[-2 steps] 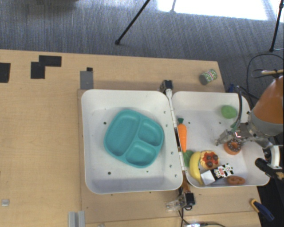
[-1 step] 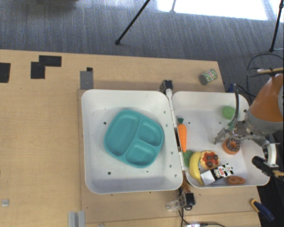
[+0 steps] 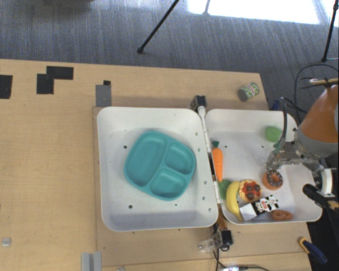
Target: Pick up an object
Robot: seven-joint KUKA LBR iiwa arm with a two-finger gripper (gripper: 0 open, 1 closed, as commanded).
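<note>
The gripper (image 3: 275, 165) hangs over the right bin (image 3: 241, 137), just above a round orange toy (image 3: 273, 180). Jaw state cannot be determined. A teal plate (image 3: 160, 164) lies in the left bin (image 3: 114, 159).

Light wood surface (image 3: 47, 174) fills most of the view — pale plywood tone, matte. Black tape marks (image 3: 53, 78) sit at 10 o'clock, blocky shapes, one cut by the left edge. Small grey metal bracket (image 3: 104, 95) stands toward 11 o'clock. Grey ribbed carpet floor (image 3: 95, 29) runs across the top at 12 o'clock. Bright patch of light (image 3: 254, 9) on the floor at 1 o'clock — a window or a lamp, cannot tell. Thin black tripod leg (image 3: 159, 26) slants across the carpet near 12 o'clock. Black cables (image 3: 312, 74) loop at 2 o'clock.
</note>
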